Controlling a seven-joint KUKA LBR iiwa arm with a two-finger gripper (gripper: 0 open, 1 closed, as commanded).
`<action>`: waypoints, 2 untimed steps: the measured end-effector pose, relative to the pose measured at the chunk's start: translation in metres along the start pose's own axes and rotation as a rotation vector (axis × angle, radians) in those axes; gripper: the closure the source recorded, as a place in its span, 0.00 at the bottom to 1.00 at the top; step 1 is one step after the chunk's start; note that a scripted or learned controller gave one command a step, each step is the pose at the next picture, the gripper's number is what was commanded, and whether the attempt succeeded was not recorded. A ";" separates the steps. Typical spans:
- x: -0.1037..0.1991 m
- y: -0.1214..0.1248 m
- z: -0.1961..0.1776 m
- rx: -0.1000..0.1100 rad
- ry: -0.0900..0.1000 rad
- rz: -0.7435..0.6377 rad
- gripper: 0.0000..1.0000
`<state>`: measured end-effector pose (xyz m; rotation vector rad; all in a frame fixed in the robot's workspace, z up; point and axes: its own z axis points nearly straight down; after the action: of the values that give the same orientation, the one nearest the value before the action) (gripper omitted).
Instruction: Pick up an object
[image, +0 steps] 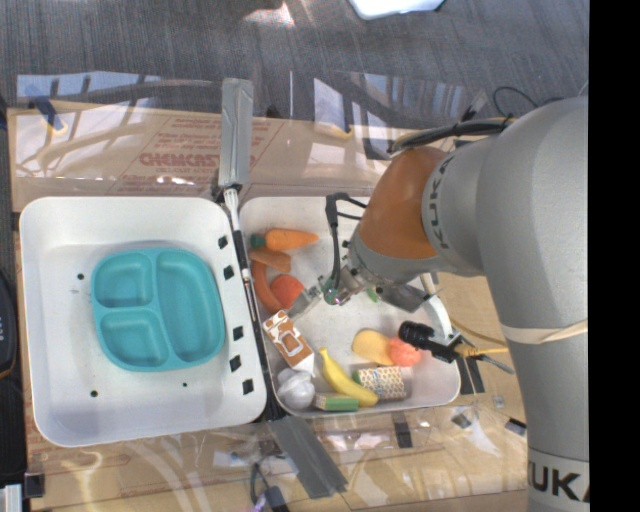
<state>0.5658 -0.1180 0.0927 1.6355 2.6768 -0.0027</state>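
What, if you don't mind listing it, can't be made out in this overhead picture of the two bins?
- Gripper: too small and dark against the right bin to read.
- Right bin's far right side: hidden under the arm.
- White object in the bin's near corner: too blurred to identify.
- Patterned item: its label is too small to read.

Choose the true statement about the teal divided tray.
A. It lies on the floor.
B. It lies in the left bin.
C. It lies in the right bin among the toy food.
B: the teal divided tray rests inside the left bin, apart from the toy food.
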 end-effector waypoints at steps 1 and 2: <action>-0.003 0.041 0.001 0.003 0.005 0.132 0.00; -0.002 0.042 -0.010 0.002 0.005 0.125 1.00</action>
<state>0.6040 -0.1010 0.1026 1.8023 2.5741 -0.0004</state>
